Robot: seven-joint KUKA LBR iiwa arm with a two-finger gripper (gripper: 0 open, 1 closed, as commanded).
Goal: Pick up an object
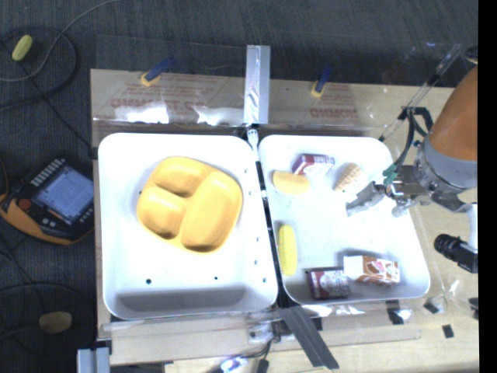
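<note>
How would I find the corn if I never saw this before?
Look in the right bin, the one with several small things. Go to its left wall, near the middle divider; the corn cob lies lengthwise there. It is long, thin, yellow and bumpy, unlike the boxes beside it.

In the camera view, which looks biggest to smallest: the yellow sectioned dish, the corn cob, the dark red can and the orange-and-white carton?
1. yellow sectioned dish
2. orange-and-white carton and dark red can, too alike to rank
3. corn cob, slimmest

left white bin: yellow three-part dish. right white bin: yellow corn cob, dark red can, maroon packet, white-and-orange carton. arm grey, orange band.
</note>
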